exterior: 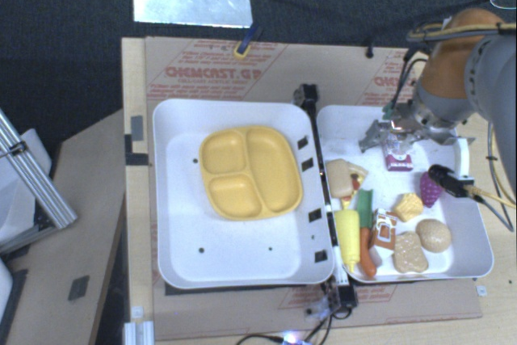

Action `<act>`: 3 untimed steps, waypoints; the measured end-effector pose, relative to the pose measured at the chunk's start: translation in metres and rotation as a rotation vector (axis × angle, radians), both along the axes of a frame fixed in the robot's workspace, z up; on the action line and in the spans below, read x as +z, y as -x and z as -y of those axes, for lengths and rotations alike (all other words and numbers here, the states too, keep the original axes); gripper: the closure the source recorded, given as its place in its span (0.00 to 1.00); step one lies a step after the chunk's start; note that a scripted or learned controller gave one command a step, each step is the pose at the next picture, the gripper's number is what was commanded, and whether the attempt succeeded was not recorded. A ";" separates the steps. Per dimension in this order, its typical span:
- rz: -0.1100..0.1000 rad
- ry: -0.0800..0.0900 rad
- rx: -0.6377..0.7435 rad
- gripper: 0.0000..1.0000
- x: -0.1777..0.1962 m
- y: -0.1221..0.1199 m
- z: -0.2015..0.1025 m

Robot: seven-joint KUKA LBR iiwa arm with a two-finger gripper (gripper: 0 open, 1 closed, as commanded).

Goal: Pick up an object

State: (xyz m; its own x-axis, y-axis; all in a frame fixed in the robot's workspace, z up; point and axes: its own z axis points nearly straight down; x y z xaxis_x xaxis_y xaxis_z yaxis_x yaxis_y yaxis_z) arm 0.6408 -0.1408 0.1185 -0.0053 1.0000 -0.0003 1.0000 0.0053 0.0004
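My hand (pixel 397 143), whether clenched or released I cannot tell, hovers over a pink-white item (pixel 399 161) in the right bin (pixel 472 258); I should descend straight, clear of the grapes (pixel 430 190)

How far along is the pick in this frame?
Done: the arm has reached over the right bin, its gripper low above a small pink item near the bin's back. In hand: nothing can be seen gripped. Left: the grasp and lift. The other toys, such as the corn and grapes, lie in the bin; the yellow tray sits in the left bin.
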 end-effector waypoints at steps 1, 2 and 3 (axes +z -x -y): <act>0.006 0.005 -0.001 0.00 -0.028 -0.003 0.002; 0.022 0.011 0.001 1.00 -0.014 -0.007 0.004; 0.004 0.000 -0.004 1.00 0.043 -0.002 0.012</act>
